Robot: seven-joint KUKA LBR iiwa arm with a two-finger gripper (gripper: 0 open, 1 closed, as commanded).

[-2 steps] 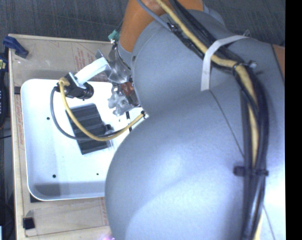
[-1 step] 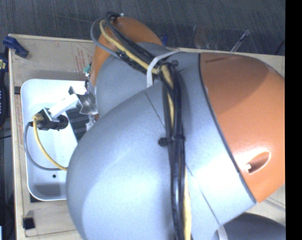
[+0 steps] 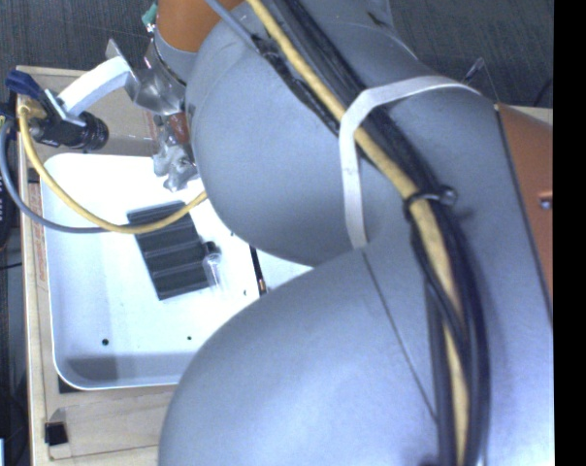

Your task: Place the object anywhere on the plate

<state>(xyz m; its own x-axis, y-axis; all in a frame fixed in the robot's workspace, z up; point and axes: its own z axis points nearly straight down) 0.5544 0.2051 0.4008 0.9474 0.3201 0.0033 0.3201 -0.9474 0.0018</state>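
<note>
The gripper (image 3: 175, 171) is hanging over the far edge of the left bin (image 3: 97, 289), its metal tip pointing down toward the bin's back wall. Whether it is open or closed I cannot tell, as the arm is crowding it from the right and the tip is showing as one blurred lump of metal. Nothing is showing in its grasp.

A black ribbed block (image 3: 174, 250) is lying flat on the floor of the bin, toward the bin's right side and just in front of the gripper, apart from it. A small clear piece (image 3: 212, 263) is sitting against the block's right edge.

The grey arm (image 3: 303, 163) is reaching in over the right side of the bin and covering everything beyond it. The bin is resting on the wooden bench (image 3: 99, 420), whose bare strip is showing along the bin's near edge.
</note>
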